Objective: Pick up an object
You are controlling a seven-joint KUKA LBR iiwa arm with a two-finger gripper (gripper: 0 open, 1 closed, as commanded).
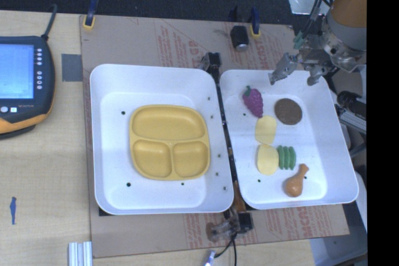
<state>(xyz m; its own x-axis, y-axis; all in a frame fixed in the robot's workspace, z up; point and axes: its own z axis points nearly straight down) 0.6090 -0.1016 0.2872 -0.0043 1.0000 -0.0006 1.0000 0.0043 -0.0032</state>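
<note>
The gripper [298,73] hangs over the far edge of the right bin [340,134], jaws spread wide with nothing between them, so I'd say the pick is at the approach stage. The brown disc [288,111] and purple grapes [253,101] lie nearest; next it must centre over one and descend.
</note>
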